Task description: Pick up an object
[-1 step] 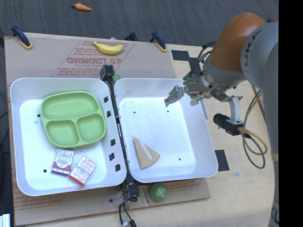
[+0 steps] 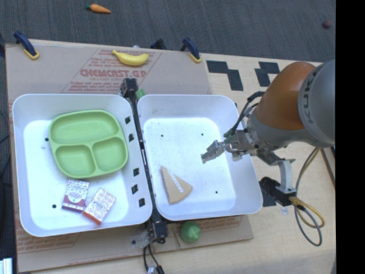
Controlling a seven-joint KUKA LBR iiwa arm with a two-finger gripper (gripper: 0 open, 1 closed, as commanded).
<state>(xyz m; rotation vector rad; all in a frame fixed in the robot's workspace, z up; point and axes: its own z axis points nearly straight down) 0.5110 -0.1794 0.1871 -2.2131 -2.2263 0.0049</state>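
Observation:
A tan pizza-slice-shaped wedge (image 2: 174,185) lies flat near the front of the right bin (image 2: 188,108). My gripper (image 2: 212,152) hovers over that bin's right half, up and to the right of the wedge and apart from it. Its fingers (image 2: 209,154) point left and nothing shows between them. In the left bin (image 2: 23,153) sit a green divided plate (image 2: 87,142) and two small red-and-white packets (image 2: 88,200) near the front.
A yellow banana (image 2: 131,56) lies on the cardboard behind the bins. A green ball (image 2: 190,231) rests in front of the right bin. An orange carrot (image 2: 99,8) is on the floor at the back. Cables (image 2: 305,210) trail at the right.

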